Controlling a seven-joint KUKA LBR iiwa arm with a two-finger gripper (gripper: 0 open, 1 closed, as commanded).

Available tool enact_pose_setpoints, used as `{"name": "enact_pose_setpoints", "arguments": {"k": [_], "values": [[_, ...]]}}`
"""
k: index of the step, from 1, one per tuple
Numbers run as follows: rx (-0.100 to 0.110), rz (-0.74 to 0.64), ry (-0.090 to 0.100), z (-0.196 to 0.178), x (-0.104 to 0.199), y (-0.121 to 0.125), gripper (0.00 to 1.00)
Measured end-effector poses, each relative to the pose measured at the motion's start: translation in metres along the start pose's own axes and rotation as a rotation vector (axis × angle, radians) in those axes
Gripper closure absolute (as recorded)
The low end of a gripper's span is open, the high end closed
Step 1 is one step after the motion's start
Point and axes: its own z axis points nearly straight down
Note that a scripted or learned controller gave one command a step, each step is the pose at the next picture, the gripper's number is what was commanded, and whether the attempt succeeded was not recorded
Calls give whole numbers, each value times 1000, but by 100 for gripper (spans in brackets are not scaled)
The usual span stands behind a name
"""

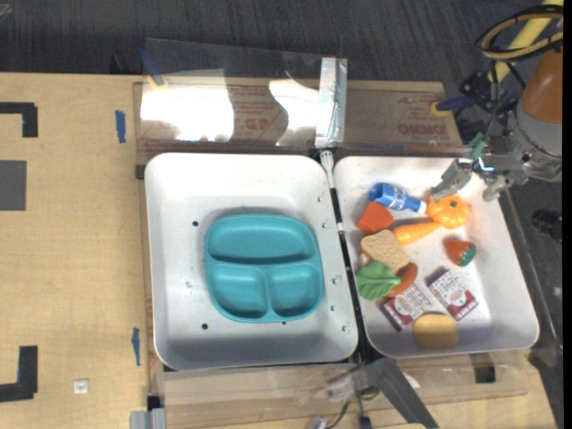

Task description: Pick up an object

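You see a plywood bench on dark carpet, two white bins, teal tray in the left bin, toy foods in the right bin, gripper spread open, holding nothing, above the orange pumpkin toy.

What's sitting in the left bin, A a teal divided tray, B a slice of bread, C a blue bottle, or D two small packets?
A: a teal divided tray lies in the middle of the left bin; the bread, bottle and packets lie in the right bin.
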Motion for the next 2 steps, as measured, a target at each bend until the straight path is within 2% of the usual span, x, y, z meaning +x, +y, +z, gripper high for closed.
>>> {"name": "enact_pose_setpoints", "arguments": {"k": [1, 2], "values": [[7, 85, 1, 73, -3, 9, 0], [-27, 101, -11, 127, -37, 44, 0]]}}
